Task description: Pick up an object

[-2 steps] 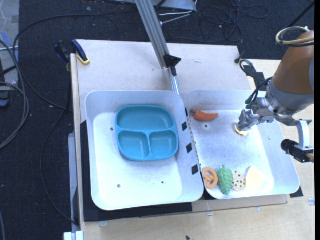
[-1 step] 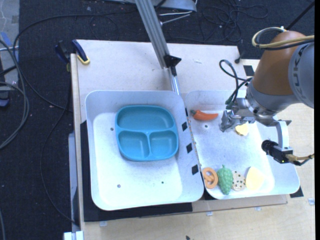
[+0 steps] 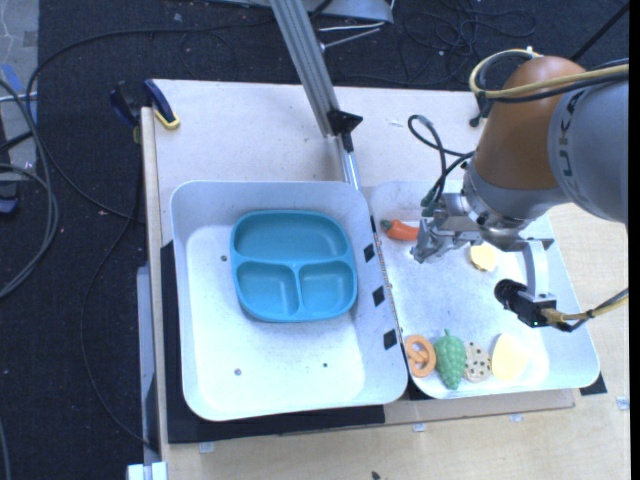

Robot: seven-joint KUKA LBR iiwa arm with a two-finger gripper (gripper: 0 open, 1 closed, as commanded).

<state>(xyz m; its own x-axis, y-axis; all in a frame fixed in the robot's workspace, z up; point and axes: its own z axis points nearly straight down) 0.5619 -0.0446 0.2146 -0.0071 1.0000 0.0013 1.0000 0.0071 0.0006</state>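
Two shallow white bins side by side on the bench. Left bin (image 3: 200,368): light-blue three-compartment plastic tray (image 3: 294,265) toward its far half, open floor on the near side. Right bin (image 3: 570,363): arm crowds the far right portion; gripper (image 3: 432,240) low over the floor near the far left corner, finger state cannot be told. Small orange carrot-shaped piece (image 3: 402,231) lies just left of the gripper, close to the dividing wall. Along the near edge, a row: orange pretzel-shaped ring (image 3: 419,354), green bumpy cluster (image 3: 451,359), tan speckled cookie (image 3: 477,363), pale yellow rounded piece (image 3: 509,356). Bare floor mid-bin between row and gripper.
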